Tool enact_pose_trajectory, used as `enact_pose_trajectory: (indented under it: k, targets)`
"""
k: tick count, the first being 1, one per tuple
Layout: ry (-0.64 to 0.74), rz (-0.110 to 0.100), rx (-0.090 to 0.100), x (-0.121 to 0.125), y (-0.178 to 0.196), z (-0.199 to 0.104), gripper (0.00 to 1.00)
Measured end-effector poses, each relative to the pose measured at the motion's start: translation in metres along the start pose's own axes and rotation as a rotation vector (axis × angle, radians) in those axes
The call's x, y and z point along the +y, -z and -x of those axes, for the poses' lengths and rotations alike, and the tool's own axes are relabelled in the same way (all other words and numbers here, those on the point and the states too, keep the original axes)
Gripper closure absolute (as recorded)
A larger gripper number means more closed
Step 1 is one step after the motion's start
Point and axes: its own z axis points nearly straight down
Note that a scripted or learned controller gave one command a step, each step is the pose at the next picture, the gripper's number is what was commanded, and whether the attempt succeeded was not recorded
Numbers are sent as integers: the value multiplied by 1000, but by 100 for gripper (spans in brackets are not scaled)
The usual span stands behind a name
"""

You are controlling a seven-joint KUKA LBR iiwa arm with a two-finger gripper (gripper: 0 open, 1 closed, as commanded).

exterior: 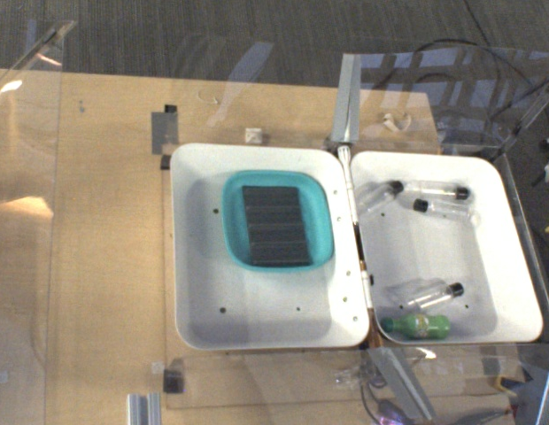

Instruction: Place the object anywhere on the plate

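Observation:
A teal square plate (320, 228) lies in the left white bin (204, 317), and a dark ribbed rectangular object (275, 226) rests on its middle. In the right white bin (509, 237) lie clear tubes with black caps: two near the back (381, 193) (441, 198) and one toward the front (427, 294). A small green bottle (418, 327) lies on its side at that bin's front edge.
A grey metal post (347, 100) stands behind the seam between the two bins. Cables (452, 56) run over the bench at the back right. A small black bracket (166, 131) sits on the wooden bench behind the left bin.

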Motion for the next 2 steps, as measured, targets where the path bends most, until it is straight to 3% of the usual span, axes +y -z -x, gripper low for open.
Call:
enact_pose_trajectory:
  k: [1, 2]
  targets:
    - [-147, 1, 0, -1, 0, 6, 0]
    - [-147, 1, 0, -1, 0, 6, 0]
